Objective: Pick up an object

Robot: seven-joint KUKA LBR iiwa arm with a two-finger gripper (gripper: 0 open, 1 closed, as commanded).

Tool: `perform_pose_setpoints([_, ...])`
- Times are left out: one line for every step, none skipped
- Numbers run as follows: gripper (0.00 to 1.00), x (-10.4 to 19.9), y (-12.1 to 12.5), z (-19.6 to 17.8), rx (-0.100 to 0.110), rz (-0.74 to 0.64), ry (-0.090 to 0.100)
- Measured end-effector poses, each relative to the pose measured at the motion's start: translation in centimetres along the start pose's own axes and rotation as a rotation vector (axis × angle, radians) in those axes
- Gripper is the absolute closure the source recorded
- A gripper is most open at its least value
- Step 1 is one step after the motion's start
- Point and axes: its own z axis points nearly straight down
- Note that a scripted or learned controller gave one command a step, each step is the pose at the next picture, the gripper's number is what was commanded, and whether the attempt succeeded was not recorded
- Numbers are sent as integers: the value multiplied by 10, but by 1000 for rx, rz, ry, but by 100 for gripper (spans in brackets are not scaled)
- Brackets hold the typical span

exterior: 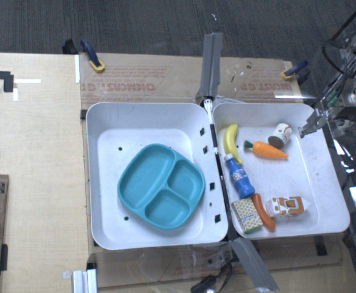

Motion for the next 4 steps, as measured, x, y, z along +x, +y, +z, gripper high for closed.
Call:
perform_pose_setpoints([0,-16,-14,143,-3,-125,7])
perform_pose_setpoints([0,10,58,159,-3,-109,0])
perform_pose_setpoints([100,9,58,151,2,-113,-1])
perform_pose_setpoints([0,10,58,151,3,-113,-1])
